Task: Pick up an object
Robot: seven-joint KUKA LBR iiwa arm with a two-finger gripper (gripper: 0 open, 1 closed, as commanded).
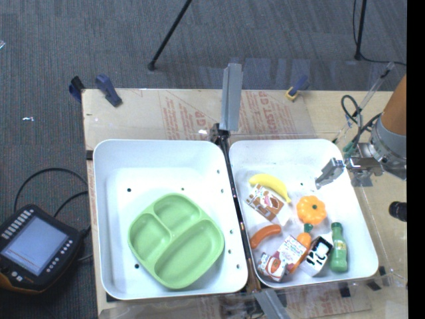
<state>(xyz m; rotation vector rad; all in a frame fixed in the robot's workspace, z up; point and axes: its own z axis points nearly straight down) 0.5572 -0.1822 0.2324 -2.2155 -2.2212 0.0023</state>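
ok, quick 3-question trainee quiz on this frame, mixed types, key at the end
1. True or false: the green divided plate lies in the left bin.
2. Which item lies nearest the gripper? A) green bottle B) orange pumpkin C) sausage
3. Fill in: the banana lies in the ____ bin.

Key: 1 true; 2 B; 3 right

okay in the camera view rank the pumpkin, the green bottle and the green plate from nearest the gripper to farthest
1. Pumpkin, right bin, just below the gripper.
2. Green bottle, right bin's lower right corner.
3. Green plate, left bin.
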